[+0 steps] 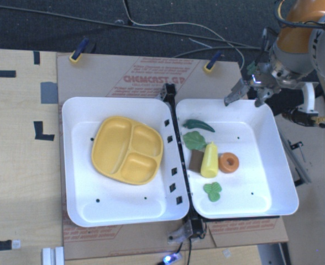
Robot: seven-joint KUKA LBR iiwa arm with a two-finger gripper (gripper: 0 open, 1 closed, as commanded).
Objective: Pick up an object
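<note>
My end effector [244, 97] hangs above the far rim of the right-hand shallow white bin [281, 148], with its two dark fingers spread apart and nothing between them. I hold nothing yet, so I judge the step in hand to be the approach and the choice of a target.

The pickable things lie in a cluster toward the near-left part of this bin: a dark green pepper-shaped toy [199, 125] nearest me, a green leafy toy [194, 141] just below it, a brown block [196, 160] touching a yellow bottle-shaped toy [209, 159], an orange ring-shaped toy [228, 162] just beside the bottle, and a small green broccoli-shaped toy [212, 190] a little apart toward the front.

To do this well, I would pick something with free room on two sides. The orange ring has bare floor to its right, and the broccoli stands clear all round; the brown block and the bottle press together, so a finger would likely wedge between them. I should come straight down and close across the narrow width.

For room, the right half of the bin floor is bare, giving an easy descent. The black divider [176, 148] between the bins sits close to the leafy toy and the block, and the left-hand white bin [74, 164] holds a yellow divided plastic plate [127, 149], well apart from my work.
</note>
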